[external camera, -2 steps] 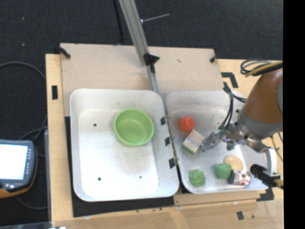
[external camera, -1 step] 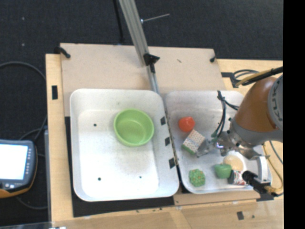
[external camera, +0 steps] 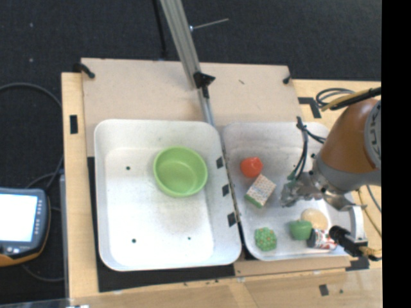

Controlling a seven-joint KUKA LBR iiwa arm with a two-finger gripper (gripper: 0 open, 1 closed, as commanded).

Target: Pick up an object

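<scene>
— Where's the gripper (external camera: 289,194)?
— Right of centre, low in the right bin (external camera: 276,140), just beside the speckled block (external camera: 260,190). How wide it stands, I cannot tell.
— And the rest?
— Red ball (external camera: 251,167) above the block; green bowl (external camera: 180,171) in the left bin (external camera: 115,172).

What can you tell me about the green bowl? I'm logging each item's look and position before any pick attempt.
The green bowl is round, light lime green and looks like smooth plastic, with a plain rim and an open hollow holding nothing visible. It stands upright, mouth up, on the floor of the left bin, toward its upper right part. It touches only the bin floor.
</scene>
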